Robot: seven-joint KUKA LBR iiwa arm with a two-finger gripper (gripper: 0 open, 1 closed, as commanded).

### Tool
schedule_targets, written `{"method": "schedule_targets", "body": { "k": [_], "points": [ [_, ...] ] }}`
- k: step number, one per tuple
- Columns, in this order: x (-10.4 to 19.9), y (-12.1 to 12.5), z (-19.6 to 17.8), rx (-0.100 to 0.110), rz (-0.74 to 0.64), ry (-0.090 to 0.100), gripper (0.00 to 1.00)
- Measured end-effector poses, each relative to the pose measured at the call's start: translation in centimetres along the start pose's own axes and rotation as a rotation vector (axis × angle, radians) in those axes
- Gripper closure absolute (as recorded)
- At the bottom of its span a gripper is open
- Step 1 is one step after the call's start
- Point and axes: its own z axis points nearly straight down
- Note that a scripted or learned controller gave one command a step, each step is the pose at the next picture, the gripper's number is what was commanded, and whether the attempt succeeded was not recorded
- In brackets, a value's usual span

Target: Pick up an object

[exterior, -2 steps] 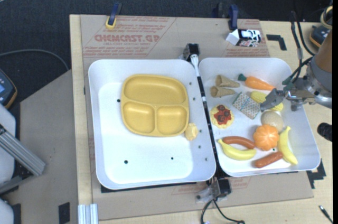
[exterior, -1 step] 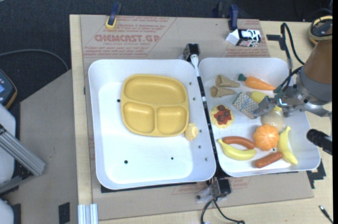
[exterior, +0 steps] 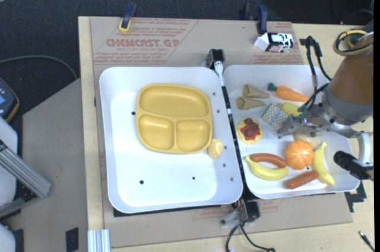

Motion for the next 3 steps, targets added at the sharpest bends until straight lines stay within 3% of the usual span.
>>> {"method": "schedule_targets", "body": {
  "k": [1,2,3],
  "points": [
    [-0.3,0.2,2.3,-0.013,0.002,-0.009,0.0],
    [-0.4,0.4,1.0,-0.021,0.003,-0.013,1.0],
    [-0.1,1.5,-4.5,-0.012,-0.002,-0.004,1.0]
  ]
}}
